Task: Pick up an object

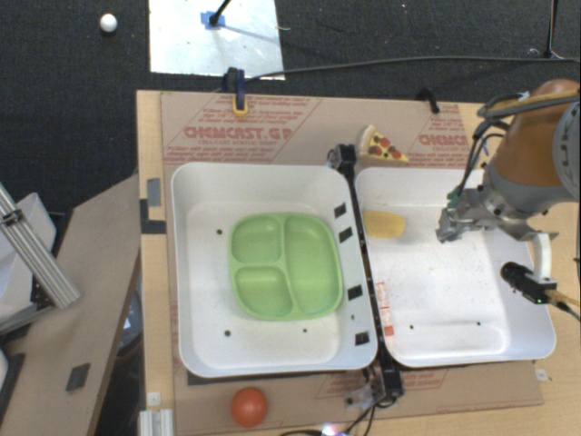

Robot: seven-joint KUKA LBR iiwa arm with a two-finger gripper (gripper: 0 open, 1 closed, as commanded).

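Red print "CHEMCAST GP" on brown protective sheet [272,121] covering my bench, readable above left bin, left of centre. Same red wording repeats on sheet at upper right, near pizza-slice toy; I read "CHEMC..." there, rest cut off by my arm. Fainter slanted red lines of small print between these logos, too small to read. Small red-marked label on strip between bins [382,305], illegible. No other readable text or numbers.
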